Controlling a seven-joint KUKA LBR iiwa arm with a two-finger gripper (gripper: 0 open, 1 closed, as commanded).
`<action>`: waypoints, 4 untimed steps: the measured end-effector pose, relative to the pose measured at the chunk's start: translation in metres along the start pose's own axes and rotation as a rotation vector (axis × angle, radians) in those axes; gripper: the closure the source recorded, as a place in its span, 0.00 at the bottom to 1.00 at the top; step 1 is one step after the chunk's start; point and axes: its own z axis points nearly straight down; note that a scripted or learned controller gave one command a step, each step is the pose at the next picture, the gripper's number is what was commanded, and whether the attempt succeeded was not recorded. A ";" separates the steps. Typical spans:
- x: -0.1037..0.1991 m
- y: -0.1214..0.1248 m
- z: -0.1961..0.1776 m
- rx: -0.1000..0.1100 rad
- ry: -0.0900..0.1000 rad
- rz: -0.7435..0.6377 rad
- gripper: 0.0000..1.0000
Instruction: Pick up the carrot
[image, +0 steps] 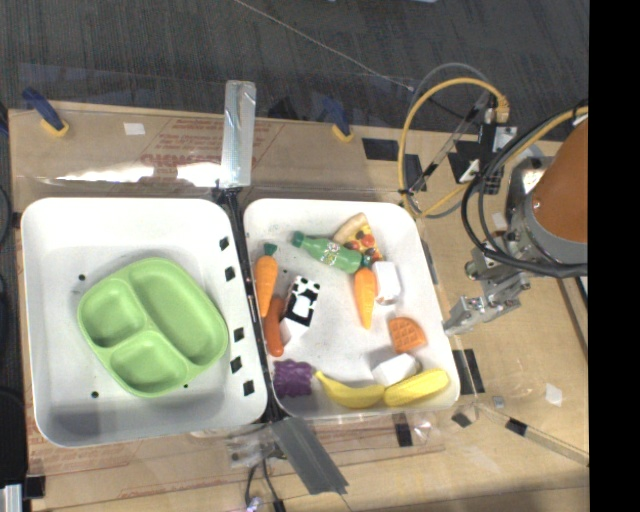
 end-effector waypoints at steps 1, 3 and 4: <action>-0.001 -0.002 -0.010 0.002 0.000 -0.004 1.00; -0.006 -0.006 -0.009 -0.001 -0.002 -0.366 1.00; -0.009 -0.001 -0.016 0.004 0.000 -0.567 1.00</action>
